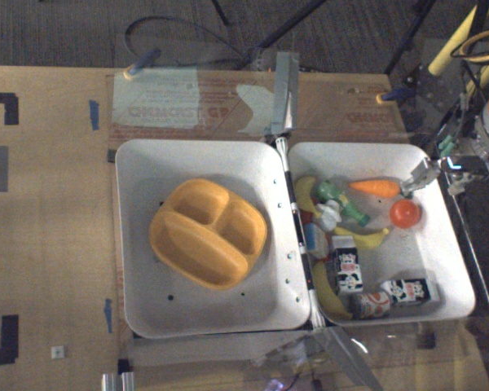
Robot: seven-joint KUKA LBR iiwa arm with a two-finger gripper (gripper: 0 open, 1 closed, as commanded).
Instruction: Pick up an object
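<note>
The right bin (440, 251) holds several small items. An orange carrot (375, 188) lies near its back, pointing right. Just below the carrot's right end sits a red ball-like fruit (405, 213). A green bottle (344, 201) lies to the left of the carrot, beside a yellow banana (305, 192). My gripper (418, 178) reaches in over the bin's back right corner. Its tip is right at the carrot's right end, and I cannot tell whether it touches. The carrot rests on the bin floor.
The left bin (138, 177) holds an orange divided plate (208, 233). Toward the front of the right bin lie two cow-print cartons (347, 271) (407, 290), a can (371, 304) and more bananas (367, 236) (328, 290). A metal divider (287, 210) separates the bins.
</note>
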